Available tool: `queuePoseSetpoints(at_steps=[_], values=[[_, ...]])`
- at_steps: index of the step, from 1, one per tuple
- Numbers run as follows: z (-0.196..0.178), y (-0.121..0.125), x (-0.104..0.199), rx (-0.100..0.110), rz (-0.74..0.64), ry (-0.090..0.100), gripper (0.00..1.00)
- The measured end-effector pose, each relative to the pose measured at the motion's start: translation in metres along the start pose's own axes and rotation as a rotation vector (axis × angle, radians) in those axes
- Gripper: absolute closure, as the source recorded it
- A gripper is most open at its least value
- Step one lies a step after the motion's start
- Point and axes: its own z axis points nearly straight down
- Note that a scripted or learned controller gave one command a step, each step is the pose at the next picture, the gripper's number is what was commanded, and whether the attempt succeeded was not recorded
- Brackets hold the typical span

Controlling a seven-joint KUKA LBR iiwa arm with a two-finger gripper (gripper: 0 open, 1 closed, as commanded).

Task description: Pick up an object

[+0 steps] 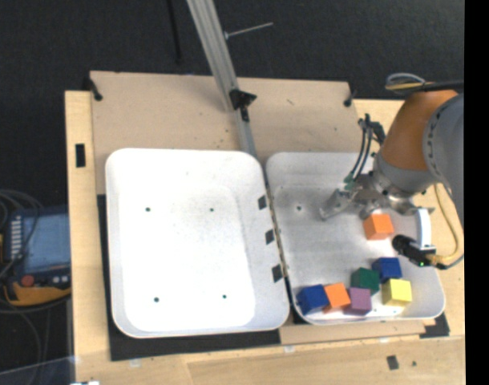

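On the tabletop (172, 119), right bin (309, 239): fingers (334, 208) low, state not possible to tell; orange cube (379, 225) just beside, behind them toward the wrist, so perhaps missed, closing on nothing.

The arm (425, 139) is cut off at the right edge, the jaws' stance is lost in grey blur below the wrist, and the orange block (379, 226) is partly covered by the wrist above it.
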Motion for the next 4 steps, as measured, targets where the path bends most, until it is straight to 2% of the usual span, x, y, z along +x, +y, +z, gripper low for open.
queuePoseSetpoints(at_steps=[1,3,4], values=[[-0.014,0.001,-0.001,-0.005,0.004,0.001,1.00],[-0.115,0.018,0.003,-0.007,-0.009,0.002,1.00],[-0.177,0.026,0.005,-0.009,-0.009,0.001,1.00]])
